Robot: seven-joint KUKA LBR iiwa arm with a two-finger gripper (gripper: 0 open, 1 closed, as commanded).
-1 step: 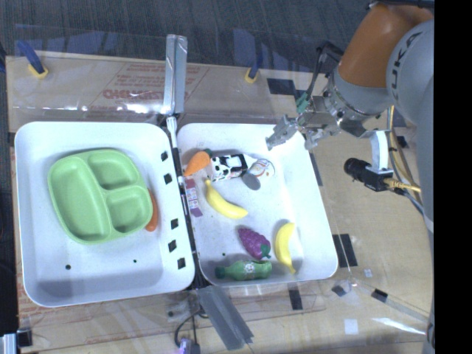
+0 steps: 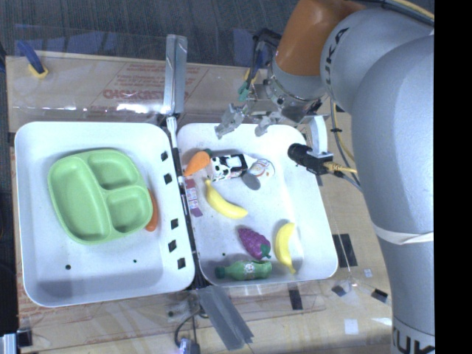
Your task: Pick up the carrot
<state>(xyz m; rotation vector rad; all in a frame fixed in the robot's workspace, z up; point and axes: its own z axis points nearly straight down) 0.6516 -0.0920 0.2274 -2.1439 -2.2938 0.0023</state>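
Orange and stubby, the plastic carrot (image 2: 196, 161) lies at the upper left of the right-hand white bin (image 2: 318, 231), while the metal jaws (image 2: 243, 121) hang spread and empty up and right of it, so I'd judge the reach unfinished, needing a descent leftward.

The carrot (image 2: 195, 162) is a short orange piece, thick at one end and tapering toward the other. It lies flat and slantwise in the right bin (image 2: 313, 231), in that bin's upper left corner, close against the wall that divides it from the neighbouring bin. Nothing grips it or rests on it.
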